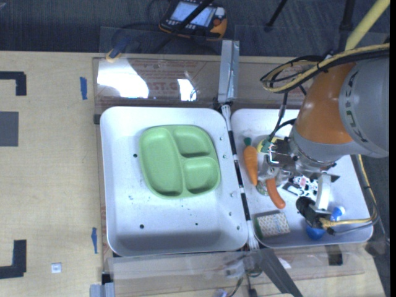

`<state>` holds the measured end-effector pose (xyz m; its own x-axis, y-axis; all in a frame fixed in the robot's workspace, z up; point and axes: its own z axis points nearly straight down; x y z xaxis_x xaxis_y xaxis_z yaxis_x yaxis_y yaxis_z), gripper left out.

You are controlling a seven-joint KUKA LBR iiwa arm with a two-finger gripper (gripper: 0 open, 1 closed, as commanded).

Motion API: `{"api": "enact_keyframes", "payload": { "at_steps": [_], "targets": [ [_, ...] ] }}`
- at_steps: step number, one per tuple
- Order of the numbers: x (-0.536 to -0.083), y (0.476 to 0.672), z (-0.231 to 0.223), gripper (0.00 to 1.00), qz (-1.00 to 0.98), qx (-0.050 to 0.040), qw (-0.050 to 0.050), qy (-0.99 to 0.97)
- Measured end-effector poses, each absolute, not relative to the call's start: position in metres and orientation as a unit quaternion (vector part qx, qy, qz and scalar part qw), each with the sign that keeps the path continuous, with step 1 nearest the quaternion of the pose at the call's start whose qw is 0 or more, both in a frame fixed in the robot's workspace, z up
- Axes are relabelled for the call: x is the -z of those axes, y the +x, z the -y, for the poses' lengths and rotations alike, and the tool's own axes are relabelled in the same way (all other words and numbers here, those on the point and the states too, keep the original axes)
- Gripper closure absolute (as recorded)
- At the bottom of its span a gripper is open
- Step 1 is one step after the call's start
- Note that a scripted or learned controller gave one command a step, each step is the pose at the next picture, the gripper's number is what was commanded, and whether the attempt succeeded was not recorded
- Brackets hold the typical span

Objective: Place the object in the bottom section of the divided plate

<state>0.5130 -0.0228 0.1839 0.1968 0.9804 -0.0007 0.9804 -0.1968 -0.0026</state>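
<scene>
The arm (365, 104) comes in from the table's right edge, with the gripper (286, 177) low over the middle of the right bin (354, 193). Can't tell whether the gripper is open or closed, the wrist body hides that part. The green divided plate (179, 161) sits in the left bin (117, 184), roughly centred and slightly toward the far wall. It has one long section on its left side and two smaller ones on its right, one behind the other. The loose items all lie in the right bin, well apart from the plate, with the bin walls between them. Can't tell which one is the task's object. An orange carrot (250, 164) lies lengthwise just beside that bin's left wall, just left of the gripper. A redder carrot-shaped piece (276, 194) lies tilted, close to the gripper's near-left side; can't tell if it's touching. A sponge-like block (272, 224) with a speckled green top sits at the near-left corner of the right bin, apart from both carrots. A small blue item (315, 231) lies by the near wall, right of the block. A small printed card (301, 182) lies just below the gripper. A handheld unit (193, 16) with a lit screen lies beyond the table's far edge. There's a blue tape mark (83, 87) on the table, left of the left bin.
</scene>
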Motion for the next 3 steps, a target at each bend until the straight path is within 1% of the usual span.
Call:
{"api": "enact_keyframes", "payload": {
  "at_steps": [1,2,3],
  "targets": [
    [-0.184,0.542,-0.047,1.00,0.664,0.0000,0.000,-0.748],
    [-0.205,0.572,-0.116,1.00,0.608,-0.0008,0.000,-0.794],
    [-0.205,0.571,-0.116,0.00,0.608,-0.0008,0.000,-0.794]
  ]
}}
